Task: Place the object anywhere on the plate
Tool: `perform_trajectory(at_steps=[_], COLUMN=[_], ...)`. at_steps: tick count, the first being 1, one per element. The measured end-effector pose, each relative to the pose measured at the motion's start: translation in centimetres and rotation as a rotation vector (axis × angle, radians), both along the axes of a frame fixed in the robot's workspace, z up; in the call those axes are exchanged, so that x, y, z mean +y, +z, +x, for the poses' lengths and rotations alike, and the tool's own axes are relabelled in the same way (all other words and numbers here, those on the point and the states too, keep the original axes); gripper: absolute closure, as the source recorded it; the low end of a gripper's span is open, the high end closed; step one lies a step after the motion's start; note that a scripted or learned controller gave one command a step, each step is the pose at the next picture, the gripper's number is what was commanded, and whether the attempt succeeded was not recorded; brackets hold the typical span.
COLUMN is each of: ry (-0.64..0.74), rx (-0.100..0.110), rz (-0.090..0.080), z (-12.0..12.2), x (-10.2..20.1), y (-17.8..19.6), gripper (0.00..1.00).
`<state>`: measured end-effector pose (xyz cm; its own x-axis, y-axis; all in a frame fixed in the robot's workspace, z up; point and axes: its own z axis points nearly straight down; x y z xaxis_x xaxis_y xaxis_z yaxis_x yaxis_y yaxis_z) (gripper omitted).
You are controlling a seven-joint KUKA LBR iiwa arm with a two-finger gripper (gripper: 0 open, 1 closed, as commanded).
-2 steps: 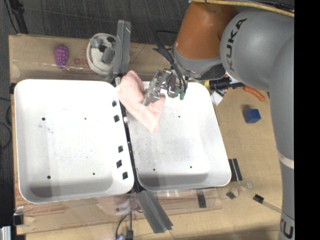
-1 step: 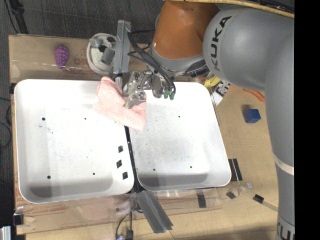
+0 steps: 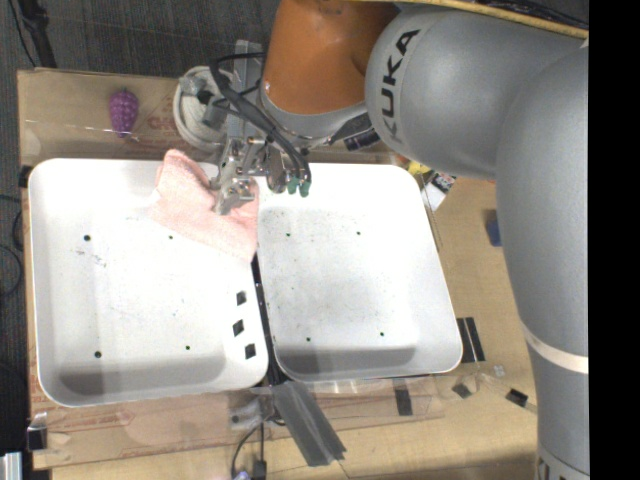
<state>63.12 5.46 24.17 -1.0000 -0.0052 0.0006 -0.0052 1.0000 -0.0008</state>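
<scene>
Jaws over a pink cloth in the left bin's far right corner

The grey arm [image 3: 470, 78] reaches in from the right, and its jaws hang right over a crumpled pink cloth [image 3: 190, 203]. From this angle I cannot tell whether they stand wide, narrow or closed on the fabric. The cloth lies in the far right corner of the left bin [image 3: 120, 298], its edge running along the wall next to the right bin [image 3: 350, 268]. Three small black squares [image 3: 240, 325] sit in a row on the left bin's right side, nearer the camera. On the bench [image 3: 60, 98] behind the left bin lie a small purple object [image 3: 123, 111] and, to its right, a round white object [image 3: 190, 108], well apart from the cloth.
</scene>
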Motion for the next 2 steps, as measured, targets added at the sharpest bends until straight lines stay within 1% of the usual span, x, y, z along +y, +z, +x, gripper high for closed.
perform_trajectory(at_steps=[1, 2], ry=[0.001, 0.001], rx=[0.001, 0.000], rz=[0.000, 0.000], z=[-0.97, -0.95], x=[5.13, 5.12], y=[-0.52, -0.47], gripper=[1.00, 0.00])
